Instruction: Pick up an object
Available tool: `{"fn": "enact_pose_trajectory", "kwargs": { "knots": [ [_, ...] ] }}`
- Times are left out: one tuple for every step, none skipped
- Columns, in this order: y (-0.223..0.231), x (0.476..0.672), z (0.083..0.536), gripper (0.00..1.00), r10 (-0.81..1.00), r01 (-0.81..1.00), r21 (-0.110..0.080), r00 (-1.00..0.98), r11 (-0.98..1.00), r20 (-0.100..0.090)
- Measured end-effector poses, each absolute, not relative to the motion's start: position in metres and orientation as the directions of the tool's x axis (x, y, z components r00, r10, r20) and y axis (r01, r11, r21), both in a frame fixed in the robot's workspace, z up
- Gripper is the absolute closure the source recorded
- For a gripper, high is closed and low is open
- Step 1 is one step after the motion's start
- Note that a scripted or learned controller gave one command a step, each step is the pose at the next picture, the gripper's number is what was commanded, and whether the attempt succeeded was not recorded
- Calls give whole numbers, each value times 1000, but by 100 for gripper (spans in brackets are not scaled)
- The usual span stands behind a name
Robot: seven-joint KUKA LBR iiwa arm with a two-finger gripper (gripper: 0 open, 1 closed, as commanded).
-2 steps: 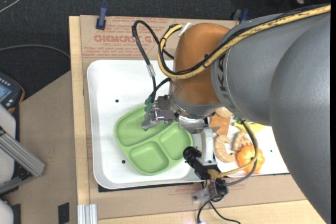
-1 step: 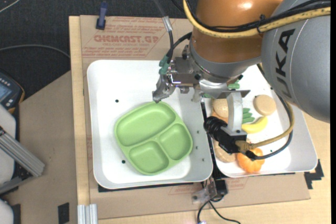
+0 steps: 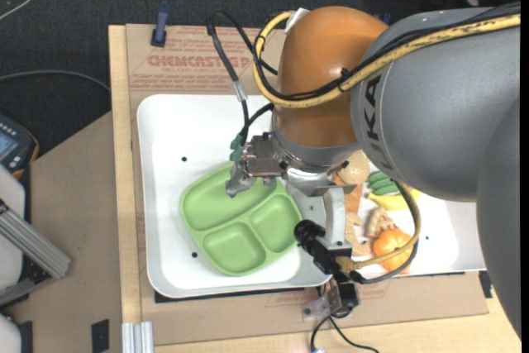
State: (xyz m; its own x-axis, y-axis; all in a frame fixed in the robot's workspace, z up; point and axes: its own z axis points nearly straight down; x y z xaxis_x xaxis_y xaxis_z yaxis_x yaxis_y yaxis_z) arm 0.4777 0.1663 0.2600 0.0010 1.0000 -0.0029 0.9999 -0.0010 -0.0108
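Observation:
A light green divided plate (image 3: 235, 226) with three compartments lies in the left white bin (image 3: 165, 178), toward its front right. The arm's orange band and grey wrist hang over the seam between the two bins. The gripper (image 3: 241, 182) shows below the wrist, over the plate's upper edge. In the right bin lie small toy foods: an orange fruit (image 3: 390, 244), a yellow and green piece (image 3: 382, 186) and a tan piece (image 3: 355, 172), all partly hidden by the arm.
The bins sit on a cardboard sheet (image 3: 190, 58) with red print. A blue clip (image 3: 159, 25) lies at its far left corner. Black and yellow cables (image 3: 248, 70) loop from the wrist over the left bin's back. A black fitting (image 3: 318, 248) hangs over the front rim.

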Motion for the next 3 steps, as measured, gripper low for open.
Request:
{"fn": "enact_pose_trajectory", "kwargs": {
  "knots": [
    [170,480,365,0,1000,1000,10,-2,2,4],
    [171,532,397,0,1000,1000,8,0,0,1],
    [207,475,308,0,1000,1000,-12,-5,5,-2]
  ]
}}
